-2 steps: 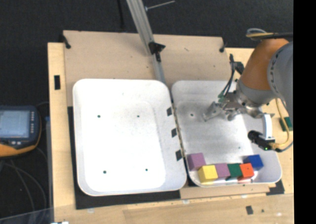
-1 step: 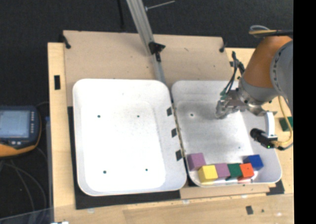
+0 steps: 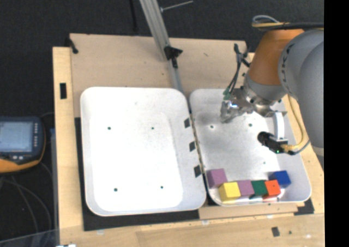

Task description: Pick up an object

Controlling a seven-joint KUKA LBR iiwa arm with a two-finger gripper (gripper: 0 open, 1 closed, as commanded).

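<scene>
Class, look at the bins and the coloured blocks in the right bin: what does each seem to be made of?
Bins: probably moulded plastic, matt white; rounded corners, raised rims, dark specks. Blocks: solid-coloured cubes with an even finish, painted wood or plastic; the view leaves it open.

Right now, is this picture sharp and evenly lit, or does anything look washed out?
Camera view: the left bin glares nearly pure white, losing surface detail; the gripper looks soft and slightly blurred; the blocks stay distinct in colour; the floor around the bench is dark.
</scene>
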